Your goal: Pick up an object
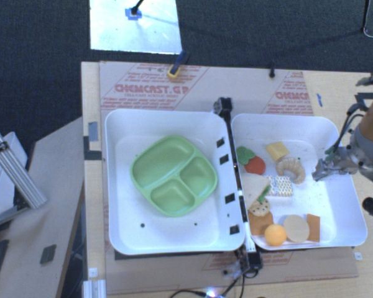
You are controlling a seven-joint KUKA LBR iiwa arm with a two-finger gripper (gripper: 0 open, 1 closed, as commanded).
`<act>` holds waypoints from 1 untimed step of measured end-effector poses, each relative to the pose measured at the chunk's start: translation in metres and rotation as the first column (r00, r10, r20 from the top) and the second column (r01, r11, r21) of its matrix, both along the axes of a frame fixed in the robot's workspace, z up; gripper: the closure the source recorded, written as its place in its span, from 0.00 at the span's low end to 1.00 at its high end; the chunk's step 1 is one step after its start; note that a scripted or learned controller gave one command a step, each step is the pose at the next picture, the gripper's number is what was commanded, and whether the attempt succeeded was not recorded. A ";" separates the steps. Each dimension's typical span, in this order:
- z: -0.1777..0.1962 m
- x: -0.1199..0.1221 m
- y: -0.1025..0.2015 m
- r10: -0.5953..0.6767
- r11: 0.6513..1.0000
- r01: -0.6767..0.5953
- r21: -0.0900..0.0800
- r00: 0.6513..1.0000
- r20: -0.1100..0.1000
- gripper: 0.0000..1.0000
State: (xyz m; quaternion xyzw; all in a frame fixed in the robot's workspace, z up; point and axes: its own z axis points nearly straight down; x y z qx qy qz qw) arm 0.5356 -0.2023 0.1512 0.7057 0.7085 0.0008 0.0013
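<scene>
Gripper point(323, 168) hovering right side of frame over right bin point(336, 132), near croissant point(291, 168). Jaw state: can't tell. Green plate point(174, 175) sitting in left bin point(121, 135).

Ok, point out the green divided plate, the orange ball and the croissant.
green divided plate point(174, 175), camera view, on the ridge where its compartments meet.
orange ball point(275, 234), camera view, on the middle of its top.
croissant point(293, 167), camera view, on the middle of its curved back.
</scene>
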 end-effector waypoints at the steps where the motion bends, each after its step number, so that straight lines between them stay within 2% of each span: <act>1: 0.043 0.000 0.001 0.000 1.000 0.000 -0.001 1.000 0.003 1.00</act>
